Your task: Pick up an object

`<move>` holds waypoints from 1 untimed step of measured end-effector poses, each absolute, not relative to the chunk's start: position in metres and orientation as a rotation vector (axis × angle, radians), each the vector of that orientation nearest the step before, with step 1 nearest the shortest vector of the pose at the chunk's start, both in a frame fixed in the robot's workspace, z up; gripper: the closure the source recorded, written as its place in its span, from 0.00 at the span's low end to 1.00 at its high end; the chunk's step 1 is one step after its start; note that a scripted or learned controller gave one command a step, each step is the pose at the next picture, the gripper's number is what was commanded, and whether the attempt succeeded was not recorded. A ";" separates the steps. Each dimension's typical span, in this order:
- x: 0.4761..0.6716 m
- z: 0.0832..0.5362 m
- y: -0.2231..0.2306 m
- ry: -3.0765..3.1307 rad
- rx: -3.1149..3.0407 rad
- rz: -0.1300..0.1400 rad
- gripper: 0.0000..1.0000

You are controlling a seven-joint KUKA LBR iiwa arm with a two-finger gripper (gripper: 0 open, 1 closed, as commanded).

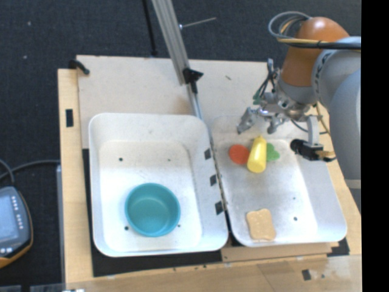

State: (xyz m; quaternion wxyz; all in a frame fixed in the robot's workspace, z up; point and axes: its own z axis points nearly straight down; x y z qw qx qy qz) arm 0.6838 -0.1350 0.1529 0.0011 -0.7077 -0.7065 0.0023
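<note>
On the table (pixel 134 87), the left bin (pixel 103 132) holds a teal bowl (pixel 152 209) near its front. In the right bin (pixel 316 199), a tan toast slice (pixel 261 224) lies near the front; farther back sit a red piece (pixel 238 154), a yellow object (pixel 258 154) and a green piece (pixel 273 153), touching. Just behind them hangs the end effector (pixel 261 124), fingers spread, pinching nothing.

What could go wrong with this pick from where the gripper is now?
1. The yellow object, red object and green object lie bunched and touching just below the gripper; a descent could land on two at once or nudge them apart.
2. The gripper hangs near the right bin's back rim, so it may clip that wall.
3. The tan slice looks flat, likely hard to grip.
</note>
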 end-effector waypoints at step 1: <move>0.686 0.169 -0.136 -2.224 -2.227 -0.002 1.00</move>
